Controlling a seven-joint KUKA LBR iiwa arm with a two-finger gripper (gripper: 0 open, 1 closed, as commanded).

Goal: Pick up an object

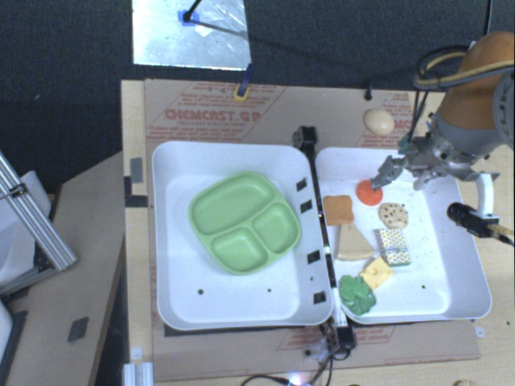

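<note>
The grey two-finger gripper (386, 173) hangs over the right shallow white bin (459, 256), just above a flat round orange-red disc (369, 193) — beside a brown speckled cookie (393, 214). A green three-compartment plastic plate (244, 222) lies in the left shallow white bin (177, 215).

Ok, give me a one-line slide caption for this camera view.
Grey arm's claw poised above a flat orange-red disc in the right white bin; green divided plastic plate in the left white bin.

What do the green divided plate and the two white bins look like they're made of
The green divided plate looks like moulded plastic with a matte finish: even colour, soft rounded compartment edges, no sharp glints. The white bins seem to be thin formed plastic, slightly glossy, with rounded corners and rolled rims. Neither can be confirmed by sight alone.
</note>
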